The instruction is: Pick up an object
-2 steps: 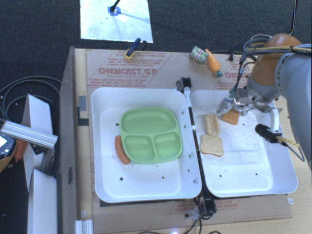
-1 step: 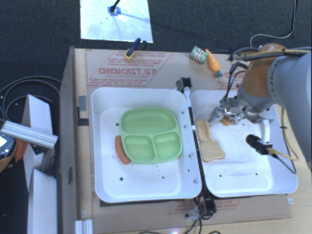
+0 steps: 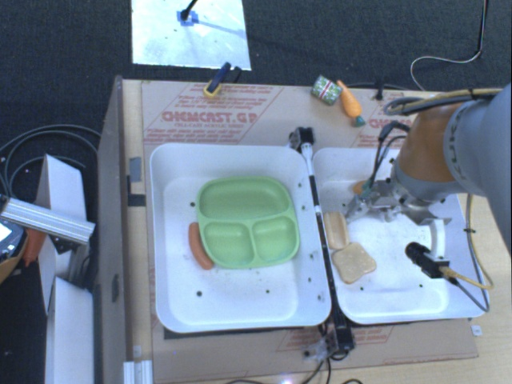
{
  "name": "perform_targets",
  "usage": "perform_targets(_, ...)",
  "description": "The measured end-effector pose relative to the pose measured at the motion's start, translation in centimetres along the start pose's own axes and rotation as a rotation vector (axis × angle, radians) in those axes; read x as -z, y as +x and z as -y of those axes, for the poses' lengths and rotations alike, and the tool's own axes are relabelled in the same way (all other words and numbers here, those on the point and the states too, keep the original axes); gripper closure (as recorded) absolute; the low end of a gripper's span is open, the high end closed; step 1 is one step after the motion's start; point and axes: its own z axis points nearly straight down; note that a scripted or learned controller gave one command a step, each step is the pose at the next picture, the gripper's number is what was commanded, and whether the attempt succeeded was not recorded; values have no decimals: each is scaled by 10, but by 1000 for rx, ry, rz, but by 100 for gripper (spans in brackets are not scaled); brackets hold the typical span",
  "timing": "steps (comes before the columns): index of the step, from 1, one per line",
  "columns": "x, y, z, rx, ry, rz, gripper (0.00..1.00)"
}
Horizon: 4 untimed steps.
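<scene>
Claw: I see my claw (image 3: 364, 206) low in the right bin (image 3: 400, 306), near its upper left part; from this slant I cannot tell its state, and I see nothing held in it.
Nearest object: a pale bread-like slice (image 3: 335, 230) lies just below and left of the claw, close against the bin's left wall.
Its long axis: I read it as running up and down the view, roughly along the divider between the bins.
Second object: a tan square toast piece (image 3: 354, 262) sits just below the slice, touching or nearly so, further from the claw.
Orange bit: a small orange thing (image 3: 360, 187) shows just above the claw; too hidden to name.
Left bin (image 3: 172, 294): a green divided plate (image 3: 246, 221) with a sausage (image 3: 198, 246) at its left edge, well apart from the claw.
Judgement: the slice is the closer target, a short move down and left.
Worktop (image 3: 232, 114): cardboard under both bins.
</scene>
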Motion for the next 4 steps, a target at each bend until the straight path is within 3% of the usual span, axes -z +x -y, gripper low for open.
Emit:
perform_targets(1,-3,0,-47,8,8,-12,0)
perform_targets(2,-3,-11,-84,9,8,-12,0)
perform_targets(3,8,-11,-85,12,4,-11,100)
perform_targets(4,8,-11,-85,13,5,-11,0)
